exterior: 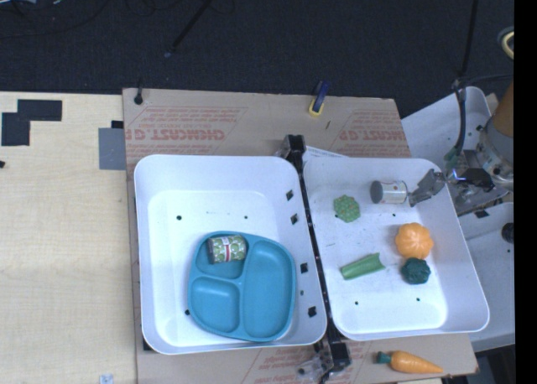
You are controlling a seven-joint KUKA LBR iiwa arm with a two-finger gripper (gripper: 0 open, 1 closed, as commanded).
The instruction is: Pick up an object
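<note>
Gripper [424, 188] at the right bin's [470, 315] upper right edge, beside a small grey can [388, 192]; how far it is open cannot be told, and nothing shows in its hold. Candidate objects lie in this bin: a green lump [346, 208], an orange [414, 241], a teal lump [415, 271], a green pod [362, 267]. The can, nearest, is probably light, stiff and smooth, so liable to roll; grasp it across the barrel. The left bin [155, 198] holds a blue tray [252, 290].
</note>
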